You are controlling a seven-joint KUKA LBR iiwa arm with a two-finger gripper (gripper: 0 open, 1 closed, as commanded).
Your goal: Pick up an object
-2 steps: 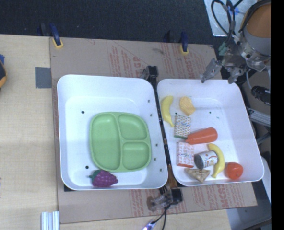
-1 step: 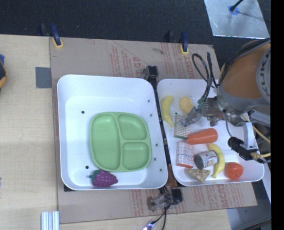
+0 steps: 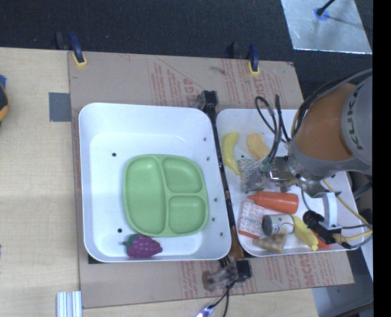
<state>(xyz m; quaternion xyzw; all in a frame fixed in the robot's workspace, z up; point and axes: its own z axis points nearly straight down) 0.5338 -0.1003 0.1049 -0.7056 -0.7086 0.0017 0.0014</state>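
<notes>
Objects crowd the right bin (image 3: 225, 121) beneath the pincer (image 3: 269, 170), whose state I cannot tell, with an orange carrot (image 3: 273, 201) just below it, a yellow banana (image 3: 230, 150) left, and a green divided plate (image 3: 164, 194) in the left bin (image 3: 93, 127).
</notes>
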